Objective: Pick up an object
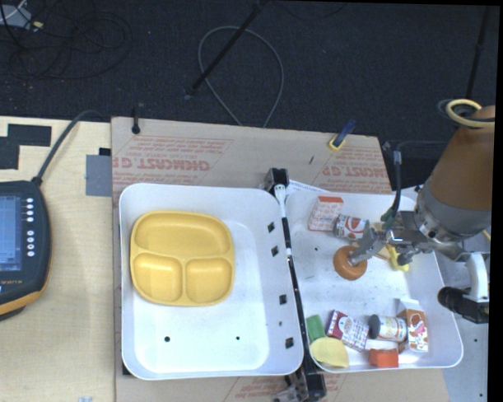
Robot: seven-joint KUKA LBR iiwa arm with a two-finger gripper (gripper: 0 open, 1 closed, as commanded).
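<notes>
Bins: two; yellow tray: one

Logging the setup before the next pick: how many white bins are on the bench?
2. The left bin holds a yellow divided plate. The right bin holds the small mixed items, with the gripper reaching in from the right.

I see open floor mid-way across the right bin; clutter lines its near edge, cartons its far side. A yellow tray blocks the left bin's far half.
</notes>
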